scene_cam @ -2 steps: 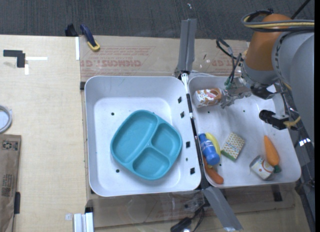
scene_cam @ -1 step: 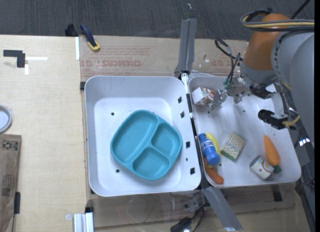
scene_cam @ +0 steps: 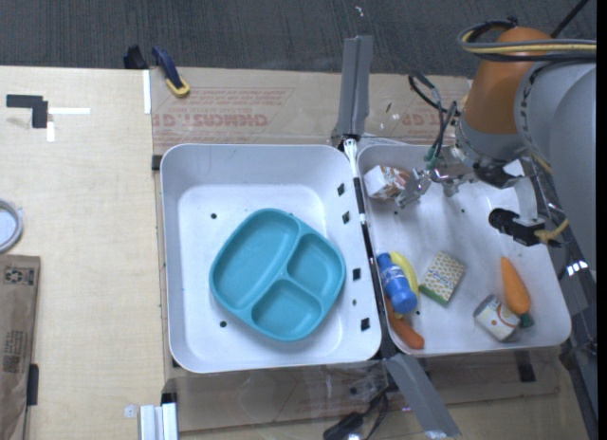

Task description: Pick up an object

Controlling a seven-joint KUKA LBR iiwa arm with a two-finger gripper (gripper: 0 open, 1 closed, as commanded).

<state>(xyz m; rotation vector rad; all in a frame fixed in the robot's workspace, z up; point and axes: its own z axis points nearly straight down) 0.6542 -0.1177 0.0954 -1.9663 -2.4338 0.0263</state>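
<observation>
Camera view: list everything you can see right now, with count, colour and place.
Bins: 2, white, side by side on the bench.
Divided plate: 1, teal, left bin.
Bottle: 1, blue, right bin, left side, on something yellow.
Box: 1, green-patterned, right bin, middle.
Carrots: 2, orange, right bin; one at right, one at near-left corner.
Small can: 1, white, right bin, near right.
Crumpled packet: 1, white and brown, right bin, far left.
Clamp: 1, blue and yellow, bench top left.
Tape roll: 1, clear, left edge.
Claw: 1, metallic, beside the packet.
</observation>
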